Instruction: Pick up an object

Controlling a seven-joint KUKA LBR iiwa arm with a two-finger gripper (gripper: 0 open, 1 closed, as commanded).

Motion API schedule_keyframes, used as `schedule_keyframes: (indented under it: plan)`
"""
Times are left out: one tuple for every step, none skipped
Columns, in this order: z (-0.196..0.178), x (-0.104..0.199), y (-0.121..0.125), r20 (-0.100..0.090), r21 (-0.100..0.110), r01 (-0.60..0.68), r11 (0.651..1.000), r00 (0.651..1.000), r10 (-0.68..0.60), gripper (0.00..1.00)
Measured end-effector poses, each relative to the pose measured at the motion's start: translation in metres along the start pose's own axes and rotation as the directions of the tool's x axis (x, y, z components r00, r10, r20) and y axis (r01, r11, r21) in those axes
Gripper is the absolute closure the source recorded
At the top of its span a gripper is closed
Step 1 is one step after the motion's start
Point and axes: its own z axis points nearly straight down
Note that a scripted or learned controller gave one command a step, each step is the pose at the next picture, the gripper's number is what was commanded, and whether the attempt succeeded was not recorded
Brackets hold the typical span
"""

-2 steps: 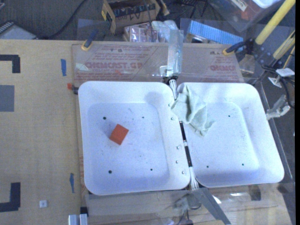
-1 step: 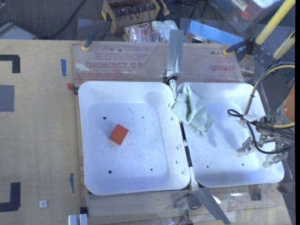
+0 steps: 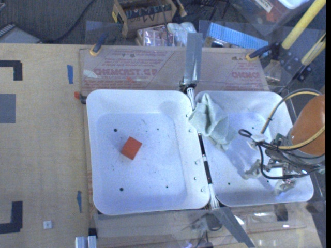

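Camera view: gripper (image 3: 266, 175) low over right bin (image 3: 243, 195), fingers look spread w/ nothing visible btwn them. Orange cube (image 3: 131, 148) lying in left bin (image 3: 103, 105), well apart from gripper; pale green cloth (image 3: 212, 122) draped over divider btwn bins. Prob no pick done yet, whole grasp + lift left.

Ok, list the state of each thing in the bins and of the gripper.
Orange block: resting on the left bin floor, clear of the walls, untouched.
Pale green cloth: crumpled, draped over the left edge of the right bin.
Gripper: low over the right bin, holding nothing visible.
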Motion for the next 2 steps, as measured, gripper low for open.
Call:
schedule_keyframes:
  plan:
    - [-0.012,-0.004,-0.001,0.005,0.007,0.004,1.0,1.0,-0.004,1.0]
    - [-0.111,0.021,-0.03,0.002,-0.006,0.178,0.984,0.984,-0.178,1.0]
